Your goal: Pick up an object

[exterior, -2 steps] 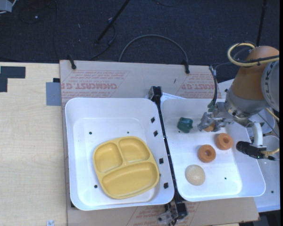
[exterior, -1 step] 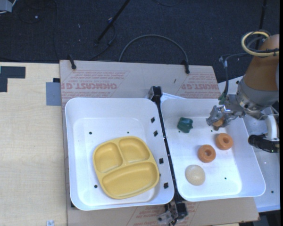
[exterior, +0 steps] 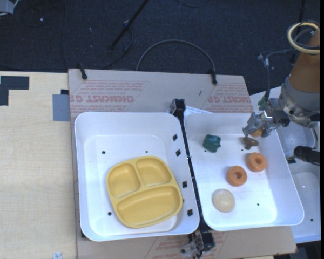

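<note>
**Camera view: hand low over a small brown piece at the far edge of the right bin**

Camera view is taken from above and at a slant. Two shallow white bins are seen side by side on the desk (exterior: 27,161). In the left white bin (exterior: 89,128) a yellow plastic tray with three compartments (exterior: 144,191) is lying flat. In the right white bin (exterior: 291,209) the loose things are found: a small dark green block (exterior: 211,142) toward the upper left, two orange ring-shaped doughnut toys, one (exterior: 236,176) near the middle and one (exterior: 256,162) up and to the right of it, and a pale cream round ball (exterior: 223,200) toward the lower part of the frame.

The metal two-finger hand (exterior: 257,127) is seen at the upper right of that bin, beneath the grey arm with the orange band (exterior: 305,72). Just below it a small brown lump (exterior: 251,141) is resting on the bin floor. Whether the fingers are apart or together cannot be told, and nothing is shown to be held.

Several faults are judged possible. The brown lump is small and low, so it could be nudged aside or slid over rather than caught. It lies near the bin's far wall, where the hand could be fouled against the rim. The nearer orange ring lies just below and could be knocked, or taken by mistake.
</note>
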Action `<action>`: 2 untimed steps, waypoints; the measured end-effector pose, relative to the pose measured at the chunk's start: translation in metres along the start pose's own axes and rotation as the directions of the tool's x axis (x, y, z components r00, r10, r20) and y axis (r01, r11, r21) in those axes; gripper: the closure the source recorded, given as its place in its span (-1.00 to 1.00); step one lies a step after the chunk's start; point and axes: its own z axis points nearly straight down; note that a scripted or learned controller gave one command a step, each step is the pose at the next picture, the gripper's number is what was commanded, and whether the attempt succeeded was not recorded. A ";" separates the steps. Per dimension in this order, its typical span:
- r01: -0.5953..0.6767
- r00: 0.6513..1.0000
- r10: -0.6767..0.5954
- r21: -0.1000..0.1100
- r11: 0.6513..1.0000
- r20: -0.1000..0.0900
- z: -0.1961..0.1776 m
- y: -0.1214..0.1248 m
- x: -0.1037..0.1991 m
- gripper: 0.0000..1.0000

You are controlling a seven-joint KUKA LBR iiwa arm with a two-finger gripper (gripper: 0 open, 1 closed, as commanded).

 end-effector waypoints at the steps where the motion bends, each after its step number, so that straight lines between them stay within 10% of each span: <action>1: 0.003 1.000 -0.003 0.006 1.000 -0.003 0.003 0.000 0.047 1.00; 2: 0.003 1.000 -0.003 0.006 1.000 -0.003 -0.004 -0.010 0.099 1.00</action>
